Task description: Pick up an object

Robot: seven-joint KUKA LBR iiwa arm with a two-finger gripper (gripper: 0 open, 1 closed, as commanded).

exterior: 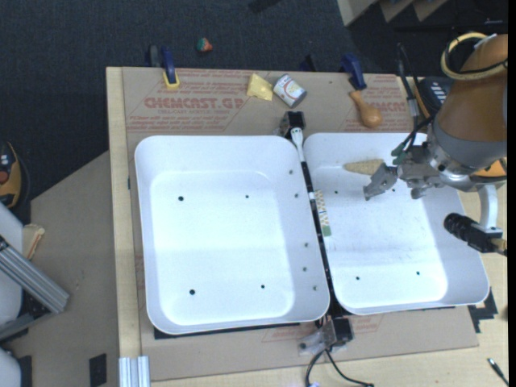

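Note:
A small tan cone-shaped object (364, 166) lies in the right bin (387, 256), near its far wall. My gripper (397, 188) hangs over the same bin, just right of and slightly nearer than the tan object. Its fingers stand apart, with one grey fingertip (376, 187) close beside the object, and nothing is between them. The grey arm with its orange band (476, 95) comes in from the right.
The left bin (218, 232) sits beside the right one. On the board behind the bins lie a yellow piece (260, 87), a small white box (289, 90) and a brown pear-shaped object (368, 111). Blue clamps (169, 67) hold the board's far edge.

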